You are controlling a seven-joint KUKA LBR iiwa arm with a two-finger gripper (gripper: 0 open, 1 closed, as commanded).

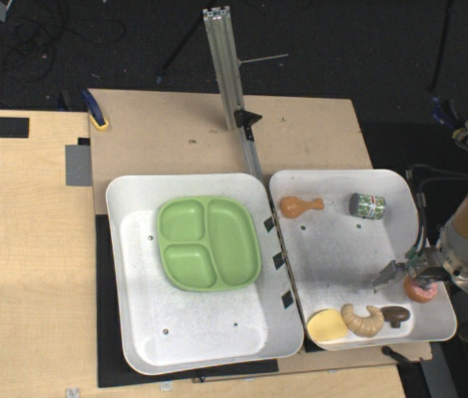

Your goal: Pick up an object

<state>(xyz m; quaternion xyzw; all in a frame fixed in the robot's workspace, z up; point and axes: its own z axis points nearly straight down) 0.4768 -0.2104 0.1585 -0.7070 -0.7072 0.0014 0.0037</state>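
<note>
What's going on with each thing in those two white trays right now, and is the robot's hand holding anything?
Green divided plate: flat in the left bin, nothing on it.
Orange drumstick toy: lying on its side, right bin.
Green can: tipped on its side.
Yellow piece, tan curled toy, brown piece: lying along the near edge.
Pink donut: by the gripper; a hold cannot be made out.

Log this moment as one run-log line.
gripper: low over right bin, near right wall | grasp: unclear | nearest: pink item | others: orange drumstick, green can | left bin: green tray
</note>
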